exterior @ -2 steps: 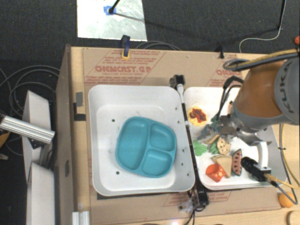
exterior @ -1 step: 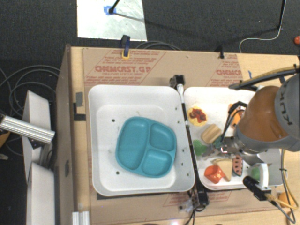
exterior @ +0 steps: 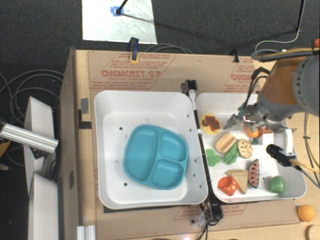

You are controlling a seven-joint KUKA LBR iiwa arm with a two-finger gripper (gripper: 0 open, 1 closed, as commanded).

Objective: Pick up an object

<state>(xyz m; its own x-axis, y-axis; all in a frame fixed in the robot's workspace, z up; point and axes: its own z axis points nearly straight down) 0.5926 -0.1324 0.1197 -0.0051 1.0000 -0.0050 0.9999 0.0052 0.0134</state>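
Nearest us, an orange ball (exterior: pixel 305 213) is lying on the bench just outside the right bin's (exterior: pixel 295 186) lower corner. Inside that bin, along its near edge, we are seeing a red piece (exterior: pixel 227 185) touching a tan wedge (exterior: pixel 240 178), then a watermelon slice (exterior: pixel 253 173) and a green round fruit (exterior: pixel 276 184) towards the corner. A little further in, a green leafy toy (exterior: pixel 231 154) is lying between a paler green piece (exterior: pixel 213 158) and a round lotus-root slice (exterior: pixel 244 147), with a tan bread roll (exterior: pixel 225 142) touching it from above. Further still, a pizza-like piece (exterior: pixel 210 123) is sitting near the wall shared with the left bin (exterior: pixel 107 134).

In the left bin, a blue divided plate (exterior: pixel 155 155) is resting alone, tilted a little against the bin's sides.

The arm is reaching in from the right, and the gripper (exterior: pixel 250 120) is hanging low over the far half of the right bin, just above an orange toy (exterior: pixel 253 131). We cannot tell how far apart its fingers are standing, nor whether anything is caught between them. A black part of the tool (exterior: pixel 280 154) is jutting out over the bin's right side.

Beyond the bins, a blue and yellow clamp (exterior: pixel 133 49) is gripping the bench's far edge.
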